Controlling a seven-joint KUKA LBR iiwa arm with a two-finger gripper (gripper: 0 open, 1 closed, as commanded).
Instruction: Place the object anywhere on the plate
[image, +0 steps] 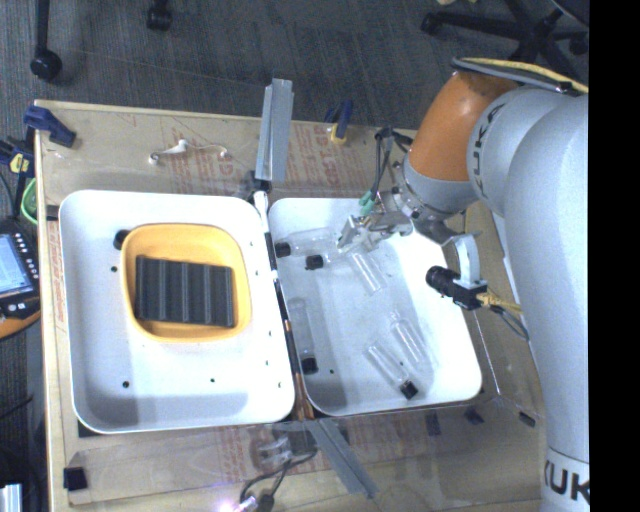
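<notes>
My gripper (358, 232) sits over the right bin's (455, 385) upper part; whether it is open or closed, I cannot tell. The dark ridged object (187, 292) already lies on the yellow plate (185, 240) at frame left (I'd withdraw gently).

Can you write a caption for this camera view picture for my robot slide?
A grey robot arm reaches over the right bin, while a dark ridged block sits on the yellow plate in the left bin.

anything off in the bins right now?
Nothing spilled or damaged. The yellow plate in the left bin already carries a dark ridged block. The tool is over the right bin's top edge.
</notes>
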